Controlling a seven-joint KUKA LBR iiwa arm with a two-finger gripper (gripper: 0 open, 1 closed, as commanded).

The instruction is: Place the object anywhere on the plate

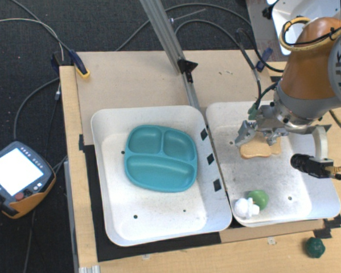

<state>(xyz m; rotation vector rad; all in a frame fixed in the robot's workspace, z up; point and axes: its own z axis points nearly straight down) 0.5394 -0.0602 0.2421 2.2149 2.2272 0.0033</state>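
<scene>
A teal plate (160, 158) with three compartments lies in the left white bin (115, 221). In the right bin (325, 202), a flat tan piece shaped like toast (255, 151) lies near the back. My gripper (255, 139) hangs directly over it, open, one finger on either side of the piece's far edge. Whether the fingers touch the piece is unclear. A green and white object (251, 203) rests at the right bin's front left corner.
A slanted metal pole (171, 41) comes down to the gap between the bins. A small green ball (315, 247) lies on the bench in front of the right bin. A handheld pendant (16, 178) sits on the floor at left. Cables run behind the bench.
</scene>
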